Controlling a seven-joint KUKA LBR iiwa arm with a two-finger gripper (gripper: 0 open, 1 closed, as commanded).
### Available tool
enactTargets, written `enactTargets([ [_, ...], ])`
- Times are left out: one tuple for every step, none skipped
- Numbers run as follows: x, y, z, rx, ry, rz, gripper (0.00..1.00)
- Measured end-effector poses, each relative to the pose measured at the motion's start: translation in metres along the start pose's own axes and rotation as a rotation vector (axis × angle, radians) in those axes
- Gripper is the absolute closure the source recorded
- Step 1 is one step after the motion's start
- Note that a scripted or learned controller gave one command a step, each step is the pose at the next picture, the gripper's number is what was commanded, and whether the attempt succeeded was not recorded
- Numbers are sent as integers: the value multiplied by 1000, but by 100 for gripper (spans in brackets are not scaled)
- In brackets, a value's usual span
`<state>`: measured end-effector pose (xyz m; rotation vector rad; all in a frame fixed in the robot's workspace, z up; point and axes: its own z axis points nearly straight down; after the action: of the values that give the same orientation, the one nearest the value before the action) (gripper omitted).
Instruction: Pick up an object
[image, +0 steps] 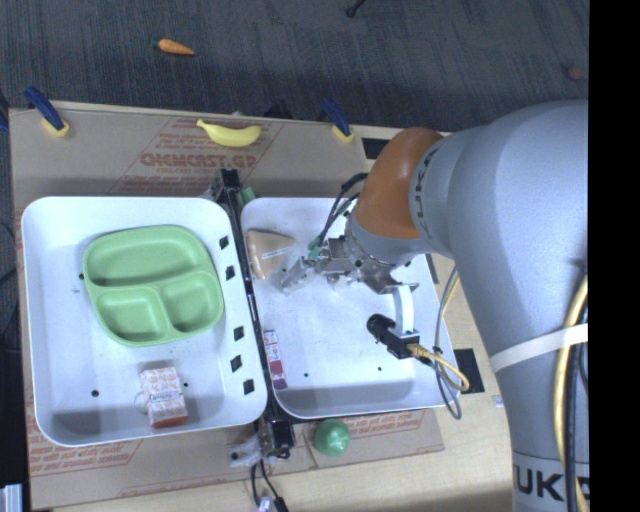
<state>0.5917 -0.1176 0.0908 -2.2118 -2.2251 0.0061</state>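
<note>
A tan wedge-shaped object (266, 247) lies in the right bin (330, 385), at its upper left corner. My gripper (296, 274) is low in that bin, just right of and below the wedge, close to it or touching its lower edge. The grey arm with its orange band (395, 190) covers the bin's upper right part. In the left bin (50, 330) a green divided plate (152, 282) lies flat. A small red and white packet (162, 394) rests near that bin's front edge.
A yellow banana (229, 131) lies on the cardboard behind the bins. A green ball (331, 436) sits on the cardboard in front of the right bin. A black divider with clips (243, 300) runs between the bins. An orange piece (176, 46) lies on the floor.
</note>
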Motion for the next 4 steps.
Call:
enactTargets([
  [0, 1, -11, 0, 0, -3, 100],
  [0, 1, -11, 0, -1, -3, 0],
  [0, 1, -21, 1, -1, -6, 100],
  [0, 1, -21, 2, -1, -6, 0],
])
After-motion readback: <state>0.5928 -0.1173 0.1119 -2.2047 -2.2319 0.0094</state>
